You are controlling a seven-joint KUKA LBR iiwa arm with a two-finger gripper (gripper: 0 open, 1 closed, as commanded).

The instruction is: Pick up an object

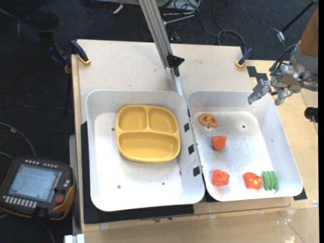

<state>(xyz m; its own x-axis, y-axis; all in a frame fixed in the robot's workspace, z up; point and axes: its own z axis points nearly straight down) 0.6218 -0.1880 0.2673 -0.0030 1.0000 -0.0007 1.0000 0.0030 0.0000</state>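
We note, nearest in the right bin (283, 151), a green piece (270, 180) touching a red piece (252, 180) at five o'clock, further reds at six (220, 177) and centre (218, 143), a pretzel (208, 119) at eleven, and beyond the one-o'clock rim the gripper (268, 93), spread, holding nothing.

No legible text, label, brand, number or sign is present. The grey handheld control pendant with the lit screen (36, 185) at lower left shows a display and rows of keys, but its characters are too small to read.
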